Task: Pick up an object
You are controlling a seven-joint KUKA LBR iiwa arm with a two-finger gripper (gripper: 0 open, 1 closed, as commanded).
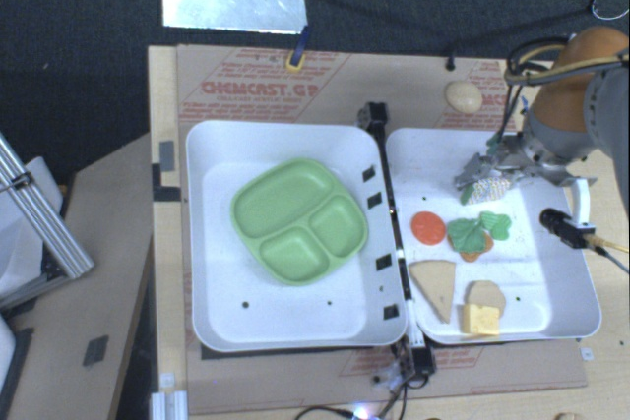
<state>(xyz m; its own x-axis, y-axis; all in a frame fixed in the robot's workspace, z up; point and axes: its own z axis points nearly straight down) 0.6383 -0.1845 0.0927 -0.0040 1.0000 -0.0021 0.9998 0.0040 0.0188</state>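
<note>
My gripper (pixel 476 180) hangs low over the back middle of the right bin (pixel 561 315), on the grey arm that comes in from the right. A small pale, speckled thing (pixel 494 190) lies right at its tip; whether it is gripped I cannot tell. In front of it lie a red disc (pixel 427 228) and a green leafy piece (pixel 479 231). Nearer the front edge sit a tan wedge (pixel 436 285), a tan slice (pixel 484 294) and a yellow cube (pixel 481 319).
The left bin (pixel 212 310) holds a green divided plate (pixel 299 220). A black hinge strip (pixel 387 211) runs between the bins. A beige egg-shaped thing (pixel 464 96) rests on the board behind the right bin.
</note>
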